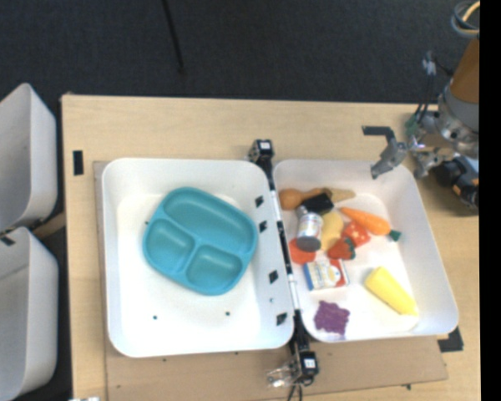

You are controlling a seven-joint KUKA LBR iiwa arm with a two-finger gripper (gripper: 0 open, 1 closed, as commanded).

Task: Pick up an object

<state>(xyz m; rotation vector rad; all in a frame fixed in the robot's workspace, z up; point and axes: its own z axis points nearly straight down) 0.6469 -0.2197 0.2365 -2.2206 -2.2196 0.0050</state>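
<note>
The right bin (pixel 426 224) holds a pile of toy food. In it lie an orange carrot (pixel 367 220), a silver can (pixel 309 222), a red piece (pixel 346 245), a small white and blue box (pixel 326 274), a yellow piece (pixel 391 291) and a purple bunch (pixel 332 317). A brown and black item (pixel 307 198) lies at the bin's far side. My gripper (pixel 377 147) hangs over the far right corner of this bin, beyond the pile. It is open, with nothing between its fingers.
The left bin (pixel 125 307) carries a teal divided plate (pixel 200 239). A ridge with black clips (pixel 275 249) separates the two bins. White boxes (pixel 12 190) stand left of the bench. The arm's wrist (pixel 451 132) sits at the right edge.
</note>
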